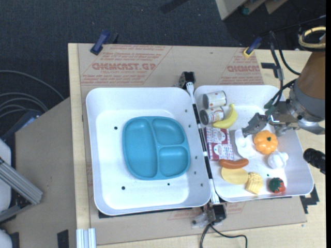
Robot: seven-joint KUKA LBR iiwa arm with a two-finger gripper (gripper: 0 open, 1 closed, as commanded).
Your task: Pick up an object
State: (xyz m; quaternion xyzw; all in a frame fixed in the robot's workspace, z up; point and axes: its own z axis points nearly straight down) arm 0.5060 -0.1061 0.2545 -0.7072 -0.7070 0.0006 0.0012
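Dark carpet surrounds a cardboard-topped bench (77,154) bearing two white bins. Within the right bin (297,182), an orange toy pumpkin (265,142) sits near the middle, and the gripper (258,124) hangs just above its upper left, fingers spread and grasping nothing. Around it lie a banana (227,119), two cans (213,99), a red-and-white packet (218,142), a sausage (234,164), corn (253,182) and a strawberry (276,185). A blue divided plate (155,147) rests in the left bin (103,112).
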